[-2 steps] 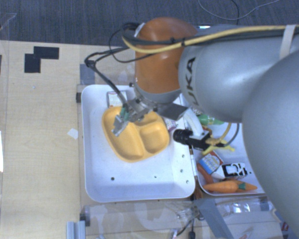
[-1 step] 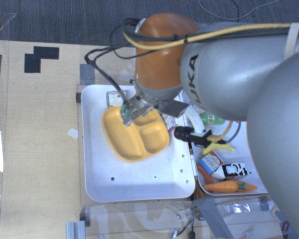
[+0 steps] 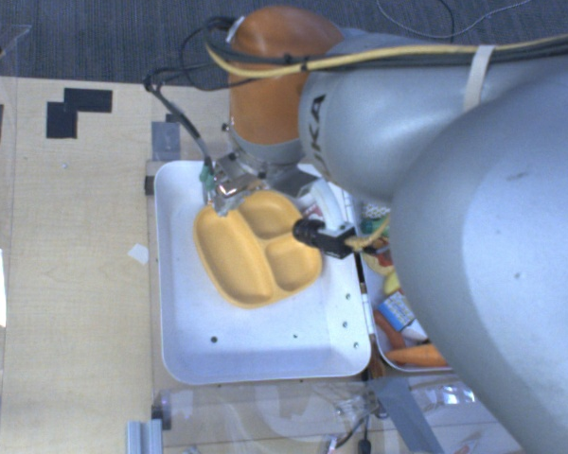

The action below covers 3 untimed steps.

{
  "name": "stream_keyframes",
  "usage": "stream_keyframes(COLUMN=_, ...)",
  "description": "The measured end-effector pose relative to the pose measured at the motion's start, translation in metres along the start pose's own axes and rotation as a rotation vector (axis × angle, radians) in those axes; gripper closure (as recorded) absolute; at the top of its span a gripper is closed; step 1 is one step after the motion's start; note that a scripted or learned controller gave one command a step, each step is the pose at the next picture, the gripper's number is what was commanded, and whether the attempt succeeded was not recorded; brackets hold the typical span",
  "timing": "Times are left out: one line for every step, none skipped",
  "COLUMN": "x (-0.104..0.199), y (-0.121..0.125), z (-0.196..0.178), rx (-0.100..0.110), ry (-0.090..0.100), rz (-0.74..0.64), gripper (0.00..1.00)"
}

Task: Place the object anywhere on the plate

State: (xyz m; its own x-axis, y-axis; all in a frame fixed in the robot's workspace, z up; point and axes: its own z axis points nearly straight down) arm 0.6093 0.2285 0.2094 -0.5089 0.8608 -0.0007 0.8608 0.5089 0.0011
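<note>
Plate (image 3: pixel 256 253) in left bin (image 3: pixel 265 348) | just below the hand (image 3: pixel 229 185) | hand's grip: cannot tell

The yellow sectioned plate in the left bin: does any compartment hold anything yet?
Nothing lies in the visible compartments of the yellow sectioned plate. Its far end and right edge are hidden under the gripper and a black part, so cannot tell there.

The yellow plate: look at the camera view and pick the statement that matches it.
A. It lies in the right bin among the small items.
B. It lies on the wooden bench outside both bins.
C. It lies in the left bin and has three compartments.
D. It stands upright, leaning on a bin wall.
C: the yellow plate lies flat on the floor of the left bin, and raised ridges divide it into three compartments.
</note>
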Motion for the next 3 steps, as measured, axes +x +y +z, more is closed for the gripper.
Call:
stream_keyframes(x=-0.009, y=-0.059, z=-0.003, rx=-0.001, ry=0.001, rz=-0.166, gripper=1.00)
stream_keyframes(x=-0.007, y=-0.047, z=0.001, rx=-0.002, ry=0.000, rz=-0.296, gripper=1.00)
stream_keyframes(x=0.025, y=-0.042, z=0.010, rx=-0.002, ry=0.001, rz=-0.472, gripper=1.00)
